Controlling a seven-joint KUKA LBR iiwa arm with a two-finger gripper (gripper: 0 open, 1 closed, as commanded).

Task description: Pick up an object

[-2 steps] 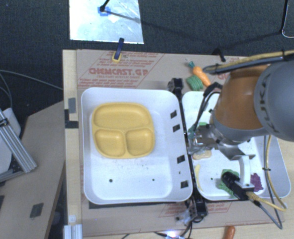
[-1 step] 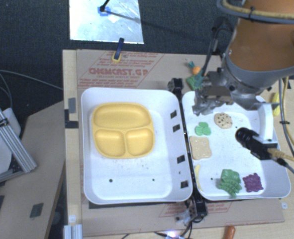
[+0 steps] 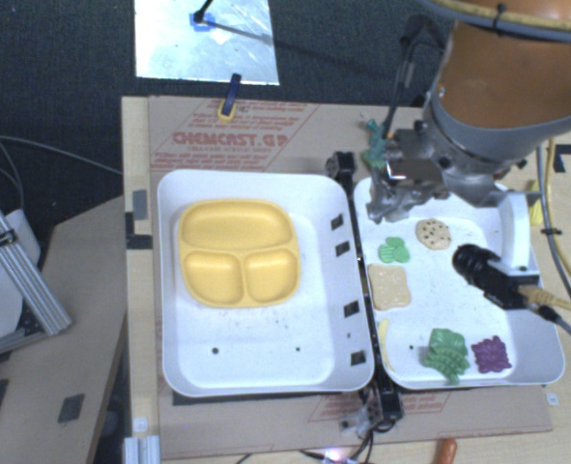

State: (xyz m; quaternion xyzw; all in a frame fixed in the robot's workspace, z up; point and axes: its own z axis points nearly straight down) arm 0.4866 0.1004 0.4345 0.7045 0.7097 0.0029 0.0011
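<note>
Grey pincer (image 3: 389,204) hung over right bin's (image 3: 546,361) far left corner, just above green leaf toy (image 3: 394,250); finger spread could not be told. Cookie (image 3: 433,233) lay just beside.

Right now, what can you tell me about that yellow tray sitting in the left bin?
The yellow tray is a rounded, divided plate that looks like matte plastic, pale butter-yellow. It has three compartments: one wide one across the far side and two smaller ones side by side on the near side, split by raised ridges. It lies flat and right side up in the far part of the left bin, resting on the bin's white floor. Its compartments hold nothing, and no other object touches it.
</note>
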